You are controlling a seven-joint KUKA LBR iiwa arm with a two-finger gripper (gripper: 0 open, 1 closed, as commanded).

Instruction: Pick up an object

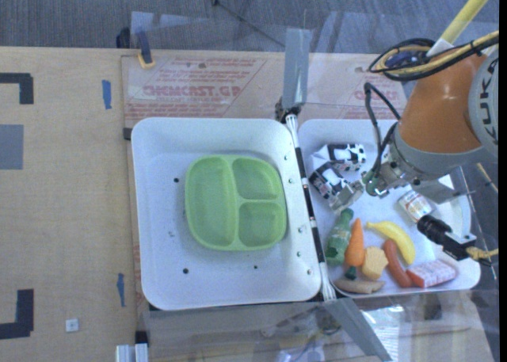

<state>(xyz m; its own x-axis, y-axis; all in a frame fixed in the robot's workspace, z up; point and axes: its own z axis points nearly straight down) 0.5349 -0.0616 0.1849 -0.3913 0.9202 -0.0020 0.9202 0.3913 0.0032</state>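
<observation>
My gripper (339,169) hangs over the far left part of the right bin (467,273). Its two black-and-white fingers stand apart, and bare bin floor shows between them, so it is open and holds nothing. Just in front of it lie toy foods: a green bottle (339,235), an orange carrot (356,243) and a yellow banana (394,238). A red sausage (396,264), a tan bread piece (372,264) and a pink packet (432,273) lie nearer the front edge. A small can (413,206) rests beside the wrist.
The left bin (158,273) holds a green divided plate (235,202). A raised wall separates the two bins. The orange and grey arm (444,107) covers the right bin's far right part, with cables trailing behind it.
</observation>
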